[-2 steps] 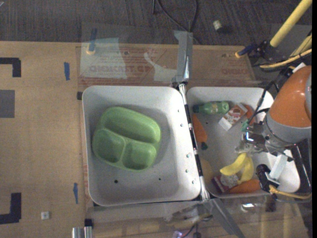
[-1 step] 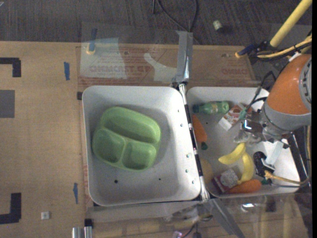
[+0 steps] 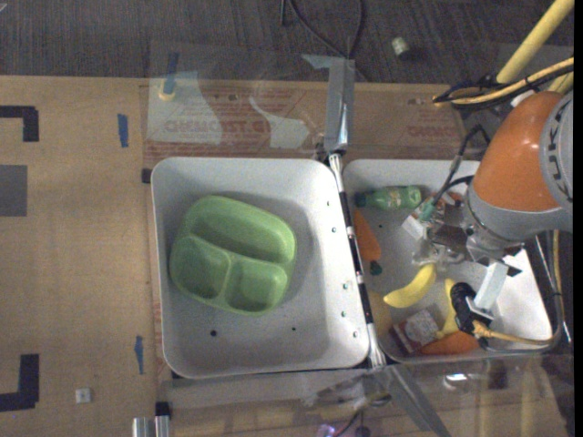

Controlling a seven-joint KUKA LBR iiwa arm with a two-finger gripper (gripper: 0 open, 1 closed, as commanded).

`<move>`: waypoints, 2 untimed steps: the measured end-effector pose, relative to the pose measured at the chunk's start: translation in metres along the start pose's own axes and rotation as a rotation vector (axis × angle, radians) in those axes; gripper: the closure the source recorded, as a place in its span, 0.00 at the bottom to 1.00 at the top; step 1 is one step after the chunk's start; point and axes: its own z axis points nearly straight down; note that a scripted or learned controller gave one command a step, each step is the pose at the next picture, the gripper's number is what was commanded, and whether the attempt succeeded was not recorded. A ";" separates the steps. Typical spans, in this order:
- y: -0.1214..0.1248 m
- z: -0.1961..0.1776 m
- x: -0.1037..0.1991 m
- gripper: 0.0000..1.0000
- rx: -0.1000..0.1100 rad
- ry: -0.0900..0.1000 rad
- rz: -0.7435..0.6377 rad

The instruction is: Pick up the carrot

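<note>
Looming orange-banded grey arm [image 3: 519, 176] is hovering its pincer [image 3: 446, 239], grip state indiscernible, approach step; slim orange carrot [image 3: 367, 235] is lying just left, needing a leftward shift and descent.

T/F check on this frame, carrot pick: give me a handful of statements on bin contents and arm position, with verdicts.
1. The carrot lies in the right bin, against its left wall. True.
2. The green divided plate sits in the right bin. False: it is in the left bin.
3. The arm is over the left bin. False: it hangs over the right bin.
4. A banana lies in the right bin, below the carrot in the view. True.
5. The green bottle stands upright. False: it lies on its side near the right bin's top edge.
</note>
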 end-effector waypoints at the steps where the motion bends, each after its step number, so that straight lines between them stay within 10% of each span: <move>1: 0.040 -0.071 -0.031 1.00 -0.003 -0.002 -0.118; 2: -0.031 -0.030 -0.010 1.00 0.003 0.000 0.093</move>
